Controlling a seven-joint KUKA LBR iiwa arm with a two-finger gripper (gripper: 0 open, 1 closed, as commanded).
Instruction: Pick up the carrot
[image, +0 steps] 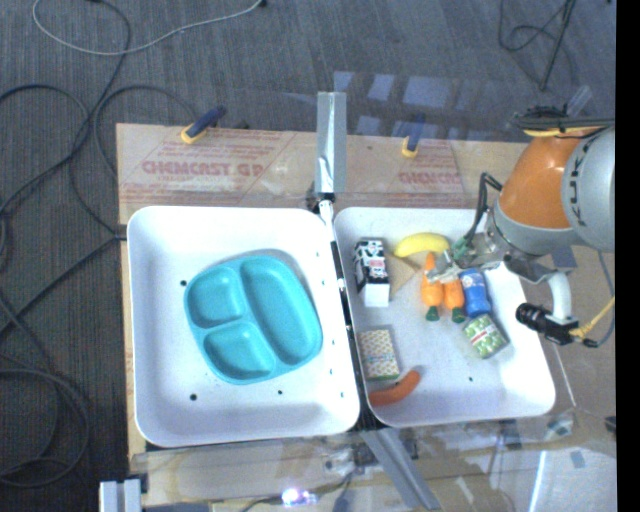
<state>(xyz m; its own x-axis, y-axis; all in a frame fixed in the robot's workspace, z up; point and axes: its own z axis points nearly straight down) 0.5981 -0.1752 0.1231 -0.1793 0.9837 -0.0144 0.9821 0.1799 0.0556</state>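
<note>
White bins (150, 300), plywood bench (160, 170), grey carpet (60, 150)

A: What is under the bench?
B: Dark grey carpet (200, 60), with black cables (40, 150) at nine o'clock.
A: And at twelve?
B: Brown board (230, 170), two clamps.

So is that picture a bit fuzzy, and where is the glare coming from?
Camera view: soft all over, so the carrot and the small packets beside it blur together; pale reflections sit on a clear sheet at the bench's far edge; the white bins look bright, with faint shadows.
</note>
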